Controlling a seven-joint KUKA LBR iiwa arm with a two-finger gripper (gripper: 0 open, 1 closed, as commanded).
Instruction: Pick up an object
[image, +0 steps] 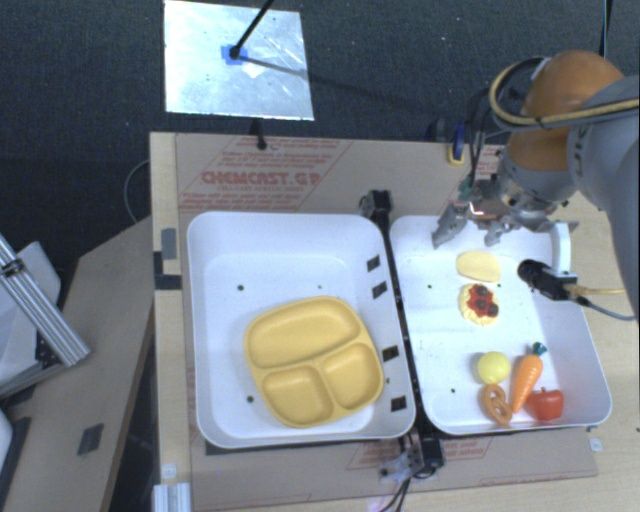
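My gripper (468, 230) hangs over the far edge of the right bin (430, 330), its two grey fingers spread apart with nothing between them. Just below and right of it lies a pale yellow oval piece (479, 266). Nearer the front sits a small round pastry with red topping (481, 303). At the bin's near end are a yellow ball-like fruit (491, 367), an orange carrot (525, 377), an orange pretzel-shaped piece (495, 404) and a red piece (545, 403).
The left bin (215, 300) holds a yellow divided tray (313, 360). A black divider clip strip (385, 290) runs between the bins. A black cable connector (545, 277) juts over the right bin's right rim.
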